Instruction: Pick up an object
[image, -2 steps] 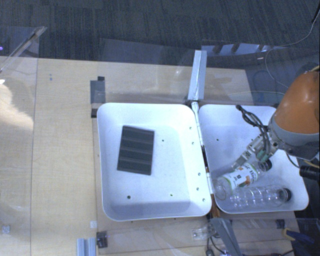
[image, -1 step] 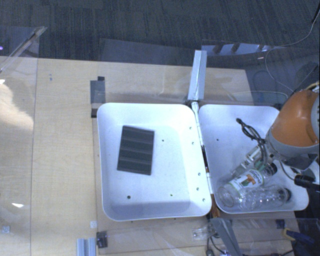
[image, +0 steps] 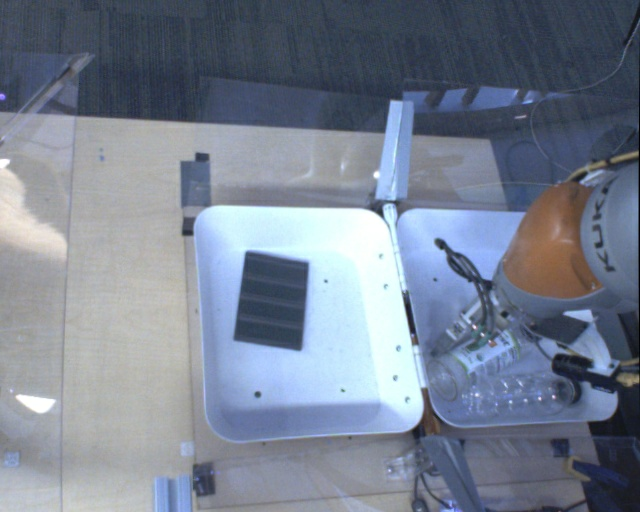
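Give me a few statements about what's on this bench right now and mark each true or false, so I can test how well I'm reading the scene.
1. A dark ribbed block lies in the left bin. True.
2. The arm is reaching over the left bin. False: it hangs over the right bin.
3. A clear plastic bottle lies on its side in the right bin. True.
4. The dark block stands on end against the bin's wall. False: it lies flat, away from the walls.
5. The pincer is low in the right bin, close to the bottle. True.
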